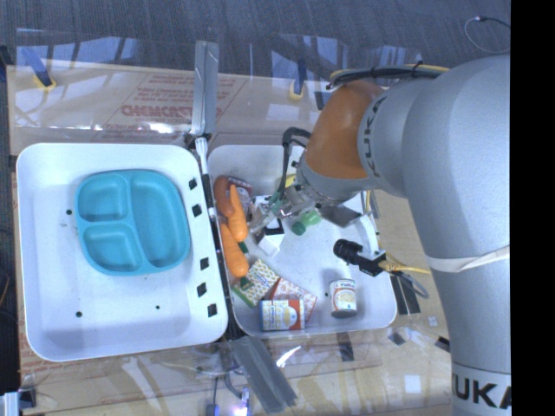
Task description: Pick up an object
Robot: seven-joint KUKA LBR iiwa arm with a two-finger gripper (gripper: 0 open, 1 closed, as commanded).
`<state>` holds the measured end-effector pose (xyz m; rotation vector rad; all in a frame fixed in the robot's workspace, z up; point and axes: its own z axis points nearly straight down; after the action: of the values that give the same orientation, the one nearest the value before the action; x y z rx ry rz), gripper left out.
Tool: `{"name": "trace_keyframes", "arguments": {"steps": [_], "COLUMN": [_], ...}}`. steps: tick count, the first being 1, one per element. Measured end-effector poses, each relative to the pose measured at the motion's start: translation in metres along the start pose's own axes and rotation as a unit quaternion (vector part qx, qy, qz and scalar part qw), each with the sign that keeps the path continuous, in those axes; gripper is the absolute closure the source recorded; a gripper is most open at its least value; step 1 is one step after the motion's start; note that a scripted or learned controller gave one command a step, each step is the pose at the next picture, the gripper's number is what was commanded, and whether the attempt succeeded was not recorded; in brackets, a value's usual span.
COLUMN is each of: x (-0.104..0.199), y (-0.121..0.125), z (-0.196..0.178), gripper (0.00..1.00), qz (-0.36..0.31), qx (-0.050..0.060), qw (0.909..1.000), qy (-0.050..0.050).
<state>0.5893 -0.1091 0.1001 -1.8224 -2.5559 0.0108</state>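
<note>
- Low over the right bin's upper left, gripper among the clutter; spread or pressed together, cannot tell
- Just beside it, one green object; two orange carrots along the left wall
- Toward the near edge, one patterned box; one carton; one small can
- Across in the left bin, one blue divided plate
- Reaching in from the right, grey arm bent steeply down; orange band above the wrist

A white left bin and a white right bin sit side by side on the table. A blue three-part plate lies flat in the left bin. Behind both bins lies a clear sheet with red lettering.
</note>
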Motion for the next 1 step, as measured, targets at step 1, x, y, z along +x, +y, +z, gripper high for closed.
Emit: {"name": "trace_keyframes", "arguments": {"steps": [1], "x": [0.0653], "y": [0.0124], "z": [-0.1332], "gripper": [1.0], "qz": [0.066], "qx": [0.0], "qw": [0.9978], "qy": [0.002]}}
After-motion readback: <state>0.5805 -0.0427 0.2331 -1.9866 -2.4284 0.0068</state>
